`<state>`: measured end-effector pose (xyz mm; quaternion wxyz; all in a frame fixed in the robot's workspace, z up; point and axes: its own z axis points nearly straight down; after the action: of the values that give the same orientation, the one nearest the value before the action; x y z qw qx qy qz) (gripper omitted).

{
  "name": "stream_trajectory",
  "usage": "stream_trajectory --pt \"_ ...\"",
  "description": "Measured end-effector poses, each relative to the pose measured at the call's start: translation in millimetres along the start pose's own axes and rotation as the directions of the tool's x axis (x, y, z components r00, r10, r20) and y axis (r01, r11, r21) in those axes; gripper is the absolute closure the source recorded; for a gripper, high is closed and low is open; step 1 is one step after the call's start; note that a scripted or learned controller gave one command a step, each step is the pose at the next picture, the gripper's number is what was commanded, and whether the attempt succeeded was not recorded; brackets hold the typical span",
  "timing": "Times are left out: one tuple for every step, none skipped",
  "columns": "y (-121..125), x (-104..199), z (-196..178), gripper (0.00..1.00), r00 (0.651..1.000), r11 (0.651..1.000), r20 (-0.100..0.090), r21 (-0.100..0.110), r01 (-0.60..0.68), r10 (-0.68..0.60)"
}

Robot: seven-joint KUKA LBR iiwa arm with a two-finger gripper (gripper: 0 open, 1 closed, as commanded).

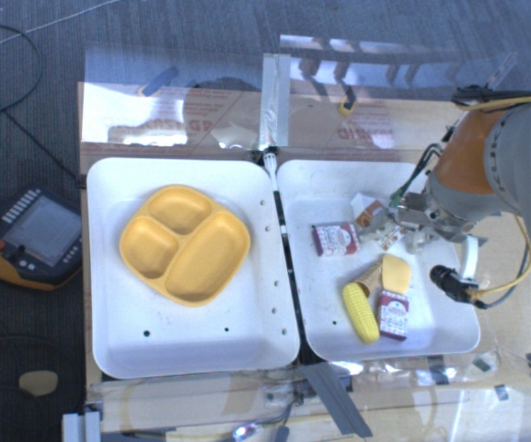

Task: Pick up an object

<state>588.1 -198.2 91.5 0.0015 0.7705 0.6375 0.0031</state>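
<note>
Gripper [396, 231] hovers low in the right bin [449, 339], its state impossible to tell, just beside a small brown item [369, 214]. That item looks light and rigid; pinching across its narrow sides seems best.

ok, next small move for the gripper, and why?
Probably descend a little. The gripper sits low in the right bin, over the small items by the red packet, with nothing visibly between its fingers. The corn lies further off.
</note>
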Motion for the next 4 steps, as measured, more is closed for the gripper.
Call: stream_trajectory --pt "-1.9 -8.4 -3.7 0.00 0.999 0.999 -0.005 0.007 0.033 -0.033" --pt "39.9 12.1 2.6 0.00 1.000 0.999 0.007 0.026 0.025 -0.025" --pt "39.6 11.5 -7.4 1.00 1.000 0.999 0.011 0.029 0.027 -0.027" --pt "67.5 70.0 -110.7 1.00 0.990 0.990 0.002 0.017 0.139 -0.139"
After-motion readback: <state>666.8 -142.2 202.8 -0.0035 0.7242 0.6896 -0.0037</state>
